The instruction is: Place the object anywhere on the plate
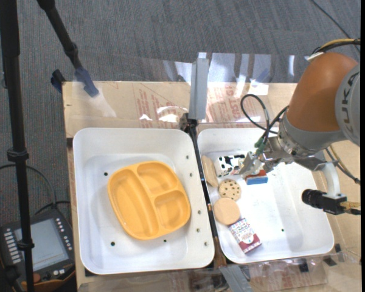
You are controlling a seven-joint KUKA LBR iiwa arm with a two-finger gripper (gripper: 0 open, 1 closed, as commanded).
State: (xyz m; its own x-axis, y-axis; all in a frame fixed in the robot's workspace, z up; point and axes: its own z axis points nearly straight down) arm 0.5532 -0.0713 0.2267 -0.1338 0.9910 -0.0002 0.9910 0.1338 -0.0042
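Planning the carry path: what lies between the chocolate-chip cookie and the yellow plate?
In the camera view, the two bins' adjoining walls separate cookie from plate.

On my own arm (337,99), at the right edge of the grey casing, I can make out part of the maker's name: the letters "UK" running vertically, the rest cut off. The clear sheet (228,102) behind the bins carries red printing, seen mirrored and washed out by glare, so I cannot read any word of it. The small red and white carton (245,235) in my right bin (304,236) has printing on its face, but it is too small to read.
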